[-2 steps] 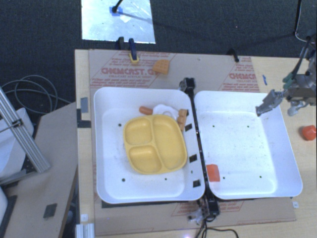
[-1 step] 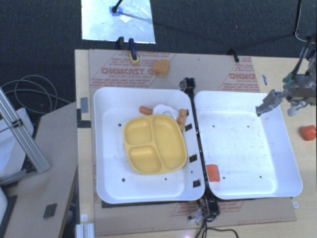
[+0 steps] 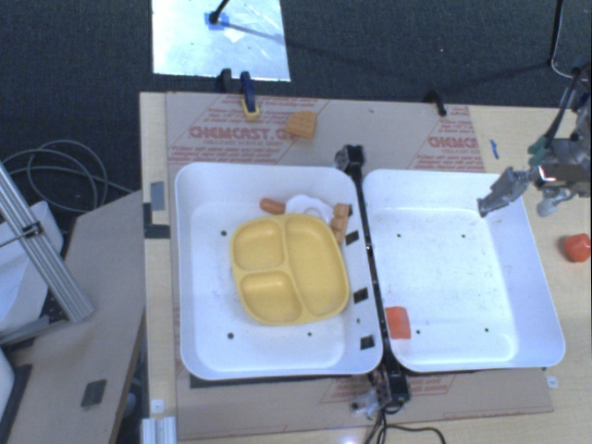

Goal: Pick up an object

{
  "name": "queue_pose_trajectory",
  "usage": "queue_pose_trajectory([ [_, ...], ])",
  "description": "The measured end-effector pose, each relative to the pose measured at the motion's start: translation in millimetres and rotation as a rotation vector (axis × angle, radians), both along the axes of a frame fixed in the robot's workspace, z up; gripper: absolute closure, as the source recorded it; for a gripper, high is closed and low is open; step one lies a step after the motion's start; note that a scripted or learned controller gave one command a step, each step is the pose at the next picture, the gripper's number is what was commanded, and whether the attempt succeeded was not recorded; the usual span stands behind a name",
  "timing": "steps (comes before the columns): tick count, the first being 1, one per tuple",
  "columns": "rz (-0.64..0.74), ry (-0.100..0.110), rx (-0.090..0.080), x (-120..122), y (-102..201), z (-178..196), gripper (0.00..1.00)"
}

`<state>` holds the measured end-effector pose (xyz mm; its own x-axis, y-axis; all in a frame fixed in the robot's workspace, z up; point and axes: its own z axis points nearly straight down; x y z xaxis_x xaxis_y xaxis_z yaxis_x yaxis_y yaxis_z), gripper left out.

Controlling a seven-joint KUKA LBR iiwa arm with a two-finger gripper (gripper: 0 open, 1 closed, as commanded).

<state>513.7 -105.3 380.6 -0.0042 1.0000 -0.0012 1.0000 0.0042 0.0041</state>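
The left bin (image 3: 199,276) holds a yellow divided plate (image 3: 287,268), a small orange sausage (image 3: 271,206), a white item (image 3: 307,205) behind the plate and a tan piece (image 3: 340,218) by the right wall. In the right bin (image 3: 518,276), an orange-red block (image 3: 398,322) lies in the near left corner. My gripper (image 3: 524,196) hovers over the right bin's far right corner, far from the block. It is open with nothing between its fingers.
A tan waffle-like piece (image 3: 301,125) lies on the cardboard behind the left bin. A red object (image 3: 575,246) sits on the bench right of the right bin. Black clips (image 3: 351,158) stand along the divide between the bins. Cables lie at the left.
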Motion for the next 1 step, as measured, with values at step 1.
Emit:
queue_pose_trajectory([
  [1, 0.0, 0.0, 0.0, 0.0, 0.0, 0.0, 0.0],
])
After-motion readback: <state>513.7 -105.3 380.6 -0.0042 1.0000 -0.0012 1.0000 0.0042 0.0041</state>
